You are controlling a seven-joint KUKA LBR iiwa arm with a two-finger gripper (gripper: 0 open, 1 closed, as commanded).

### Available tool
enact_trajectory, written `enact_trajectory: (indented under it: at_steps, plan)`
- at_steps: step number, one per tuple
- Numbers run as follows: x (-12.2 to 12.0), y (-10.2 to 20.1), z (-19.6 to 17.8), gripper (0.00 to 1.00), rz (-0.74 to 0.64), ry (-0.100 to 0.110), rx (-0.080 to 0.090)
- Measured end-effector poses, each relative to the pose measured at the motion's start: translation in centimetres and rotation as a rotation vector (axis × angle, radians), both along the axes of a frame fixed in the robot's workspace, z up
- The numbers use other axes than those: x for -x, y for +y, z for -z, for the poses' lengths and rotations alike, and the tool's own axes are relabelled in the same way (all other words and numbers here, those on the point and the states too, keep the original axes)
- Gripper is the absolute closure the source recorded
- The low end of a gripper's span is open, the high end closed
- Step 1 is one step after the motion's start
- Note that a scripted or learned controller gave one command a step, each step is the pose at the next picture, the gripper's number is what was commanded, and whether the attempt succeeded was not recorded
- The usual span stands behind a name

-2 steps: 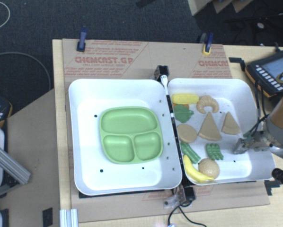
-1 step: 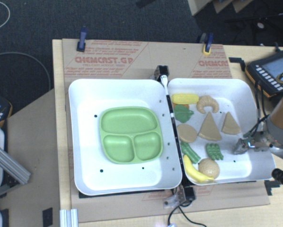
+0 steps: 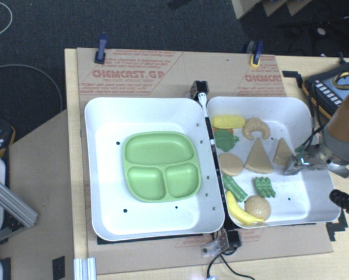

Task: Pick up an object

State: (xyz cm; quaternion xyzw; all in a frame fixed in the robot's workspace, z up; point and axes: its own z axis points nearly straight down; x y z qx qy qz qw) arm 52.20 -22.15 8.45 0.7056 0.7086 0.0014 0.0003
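Reaching in from the right, the arm (image 3: 342, 134) sets its gripper (image 3: 292, 167) low in the right bin (image 3: 262, 102), touching a tan wedge (image 3: 282, 151); I cannot tell how it is set. This wedge's long axis points away-left. Left lies a cheese wedge (image 3: 259, 157); nearer, a green pod (image 3: 264, 186). Far left sits a green tray (image 3: 161, 165).
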Motion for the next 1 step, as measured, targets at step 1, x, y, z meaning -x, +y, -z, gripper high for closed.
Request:
enact_trajectory:
  at_steps: [1]
  plan:
    - [4.42, 3.23, 0.03, 1.00, 0.005, 0.008, -0.002]
